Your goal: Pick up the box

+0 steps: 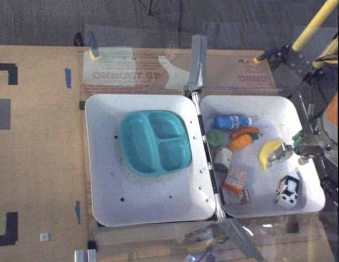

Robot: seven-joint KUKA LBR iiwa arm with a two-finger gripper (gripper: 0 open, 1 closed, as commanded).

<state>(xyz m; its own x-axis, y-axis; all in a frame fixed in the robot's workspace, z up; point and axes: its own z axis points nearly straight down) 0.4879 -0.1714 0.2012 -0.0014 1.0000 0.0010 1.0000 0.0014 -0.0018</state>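
Seen from above at a slant: two shallow white bins side by side on the bench, left bin (pixel 103 201) and right bin (pixel 308 201), touching along the middle divider. In the left bin, a teal divided plate (pixel 155 142), lying flat in the upper middle part, with three compartments. In the right bin, near the lower left corner, the box (pixel 235 185), small and flat, white with red print, lying tilted on the bin floor, apart from the gripper. Just above the box, beside the divider, a small grey can (pixel 222 158) on its side. Higher up, a green round piece (pixel 215 139), an orange carrot-like toy (pixel 240 142) with a red-orange piece (pixel 245 131) just above it, and a blue bottle (pixel 231 121) lying on its side near the top edge. To the right of the middle, a yellow banana (pixel 267 152). Near the lower right corner, a black and white cow-patterned toy (pixel 287 191). Reaching in from the right edge, the gripper (pixel 283 154), low over the right bin, its metallic tip just beside the banana, perhaps touching it. Fingers too small and blurred to read: cannot tell how far open, and nothing visibly held between them.
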